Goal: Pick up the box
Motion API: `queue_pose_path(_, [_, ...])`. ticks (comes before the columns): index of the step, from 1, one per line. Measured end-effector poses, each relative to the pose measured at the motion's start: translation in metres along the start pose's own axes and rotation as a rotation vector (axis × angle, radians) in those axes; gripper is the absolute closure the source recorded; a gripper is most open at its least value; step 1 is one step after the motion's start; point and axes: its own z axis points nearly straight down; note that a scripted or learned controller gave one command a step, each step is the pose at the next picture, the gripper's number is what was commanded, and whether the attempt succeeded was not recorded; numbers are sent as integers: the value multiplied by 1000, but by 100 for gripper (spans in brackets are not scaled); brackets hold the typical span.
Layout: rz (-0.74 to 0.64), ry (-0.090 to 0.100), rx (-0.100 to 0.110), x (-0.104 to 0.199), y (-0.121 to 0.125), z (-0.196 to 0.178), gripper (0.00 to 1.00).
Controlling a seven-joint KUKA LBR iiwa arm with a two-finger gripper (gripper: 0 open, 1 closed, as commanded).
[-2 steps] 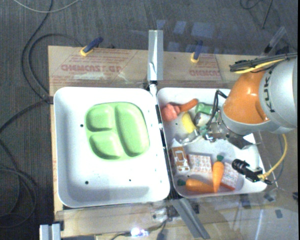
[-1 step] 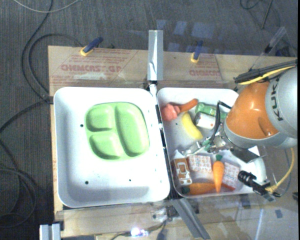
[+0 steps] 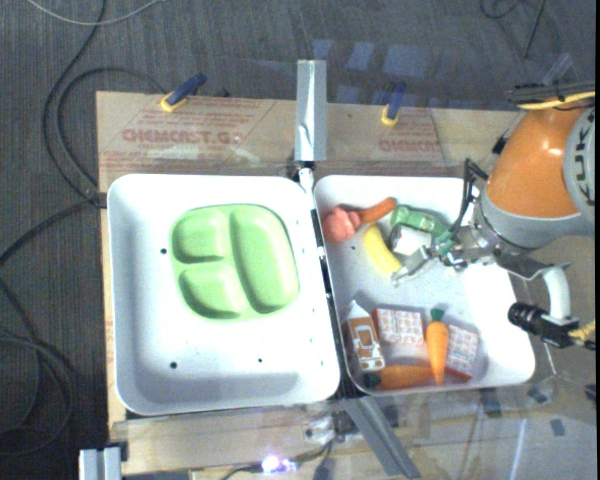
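Orange-banded arm [image 3: 540, 173] over right bin [image 3: 515, 368]; metal gripper [image 3: 412, 266] fingers spread, pinching nothing, beside smooth yellow banana [image 3: 380, 251]. Small rectangular printed box [image 3: 364, 342] flat at bin's front-left. Green moulded tray [image 3: 235, 260] in left bin [image 3: 140, 368].

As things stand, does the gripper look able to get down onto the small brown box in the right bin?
Probably yes: the small brown box lies uncovered by the bin wall, and the gripper hangs apart above the yellow banana. That wall leaves little room.
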Motion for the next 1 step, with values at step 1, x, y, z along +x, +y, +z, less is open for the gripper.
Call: queue_pose_path(1, [146,-1,-7,13,-30,93,0])
